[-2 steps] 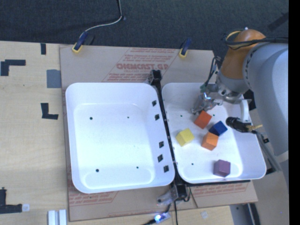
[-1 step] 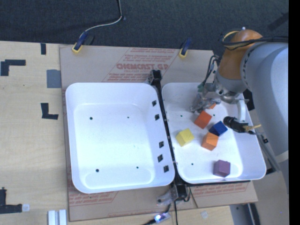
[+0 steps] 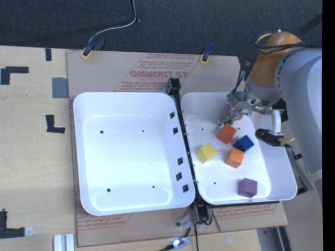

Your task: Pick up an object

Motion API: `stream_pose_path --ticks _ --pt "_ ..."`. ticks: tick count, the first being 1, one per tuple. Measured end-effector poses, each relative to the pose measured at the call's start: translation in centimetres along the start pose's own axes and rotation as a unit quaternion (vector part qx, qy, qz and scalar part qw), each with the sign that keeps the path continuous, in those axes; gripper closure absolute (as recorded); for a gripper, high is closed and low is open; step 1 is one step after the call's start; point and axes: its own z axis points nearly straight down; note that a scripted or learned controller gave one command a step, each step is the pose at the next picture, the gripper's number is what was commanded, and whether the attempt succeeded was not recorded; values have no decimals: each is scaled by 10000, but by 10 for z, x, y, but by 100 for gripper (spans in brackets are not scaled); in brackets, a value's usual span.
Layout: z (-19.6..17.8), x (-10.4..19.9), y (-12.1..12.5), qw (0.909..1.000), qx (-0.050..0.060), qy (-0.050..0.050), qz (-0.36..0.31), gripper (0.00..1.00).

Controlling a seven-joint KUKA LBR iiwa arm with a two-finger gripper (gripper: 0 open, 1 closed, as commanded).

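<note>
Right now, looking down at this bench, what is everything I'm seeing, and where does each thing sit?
Shallow white plastic bins: two, white, side by side; left bin, right bin.
Red-orange cube: one, right bin, upper middle, just under the arm's tip.
Blue cube: one, right of the red-orange one.
Orange cube: one, below the blue one.
Yellow cube: one, right bin's left part.
Purple cube: one, right bin's lower corner area.
Brown cardboard sheet: one, under both bins.
Blue-and-yellow clamps: two, on the cardboard's far edge.
Black cable: one, on dark cloth behind.
Grey robot arm with orange band: one, reaching from the right; gripper above the red-orange cube.
</note>
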Motion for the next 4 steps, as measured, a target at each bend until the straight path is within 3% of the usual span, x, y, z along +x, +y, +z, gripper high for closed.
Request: stream_pose_path --ticks 1,2,3,4 --pt "0 -6 0 10000 1 6 -9 100" --pt "-1 2 -1 10000 -28 -84 16 100" --pt "-1 4 -1 10000 -32 -90 24 100" --pt "-1 -8 -3 10000 -65 -32 -1 100"
